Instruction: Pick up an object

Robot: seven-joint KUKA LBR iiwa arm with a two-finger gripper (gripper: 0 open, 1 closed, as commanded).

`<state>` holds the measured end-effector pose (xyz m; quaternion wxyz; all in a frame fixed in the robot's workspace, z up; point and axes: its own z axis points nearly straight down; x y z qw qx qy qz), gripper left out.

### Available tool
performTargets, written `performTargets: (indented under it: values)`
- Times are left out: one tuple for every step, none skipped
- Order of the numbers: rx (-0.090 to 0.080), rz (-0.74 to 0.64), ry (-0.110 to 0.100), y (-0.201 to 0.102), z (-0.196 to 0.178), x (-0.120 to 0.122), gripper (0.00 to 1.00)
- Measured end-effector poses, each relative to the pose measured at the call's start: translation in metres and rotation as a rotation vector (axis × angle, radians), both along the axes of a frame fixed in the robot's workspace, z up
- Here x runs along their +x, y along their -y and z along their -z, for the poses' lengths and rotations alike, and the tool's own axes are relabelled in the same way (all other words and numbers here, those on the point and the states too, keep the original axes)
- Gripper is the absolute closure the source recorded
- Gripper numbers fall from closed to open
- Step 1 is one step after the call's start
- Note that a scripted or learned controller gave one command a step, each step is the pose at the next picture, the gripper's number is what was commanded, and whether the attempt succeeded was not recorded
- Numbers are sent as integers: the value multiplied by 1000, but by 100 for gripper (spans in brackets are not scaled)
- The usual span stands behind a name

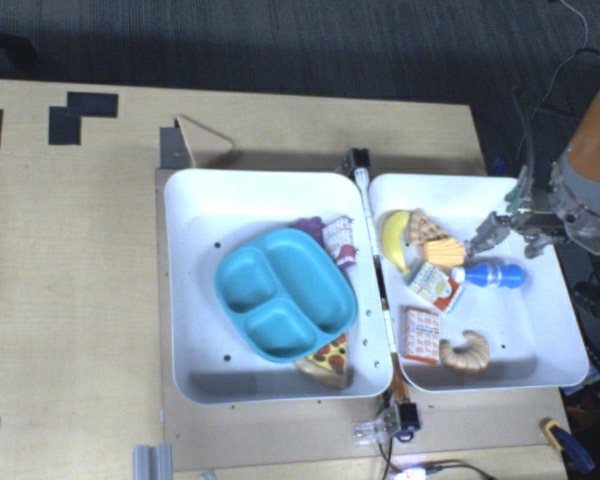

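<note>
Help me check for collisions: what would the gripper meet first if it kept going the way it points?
Probably the corn cob, which lies just beyond the gripper as it points toward the left side of the right bin. Height above it is unclear.

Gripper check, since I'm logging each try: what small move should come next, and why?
Probably a short descent onto the blue bottle. The gripper sits above the right bin just over the bottle and the corn cob, with nothing visible between its fingers. The bottle lies a little apart from the other toys, so it looks the easier target.
</note>
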<state>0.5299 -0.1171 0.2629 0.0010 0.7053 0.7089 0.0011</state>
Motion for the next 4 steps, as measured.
performTargets:
  values:
    - [0,3,-3,32,128,5,0]
    - [1,1,7,18,172,48,0]
    - [1,-1,18,17,159,51,100]
    - [1,-1,17,17,159,51,0]
